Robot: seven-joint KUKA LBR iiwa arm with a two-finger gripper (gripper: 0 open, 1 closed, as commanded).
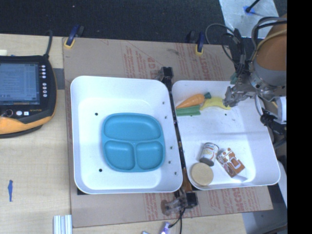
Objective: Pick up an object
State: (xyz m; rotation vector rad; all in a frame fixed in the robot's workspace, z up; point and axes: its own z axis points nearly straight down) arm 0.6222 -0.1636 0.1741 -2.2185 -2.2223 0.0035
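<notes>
In the right bin [258,130] lie an orange carrot [190,100], a green stick-shaped piece [187,111] just below it, and a yellow banana [216,104] toward the back. Near the front edge sit a small can [208,153], a round tan lid [202,174] and a brown-and-white packet [231,163]. My gripper [231,99] hangs over the back of the right bin, right at the banana's right end. Nothing can be made out between its fingers.
The left bin [85,130] holds a blue divided plate [133,141]. A teach pendant [24,94] lies on the bench at the far left. Clamps and cables sit along the bench's back edge and at the gap between the bins.
</notes>
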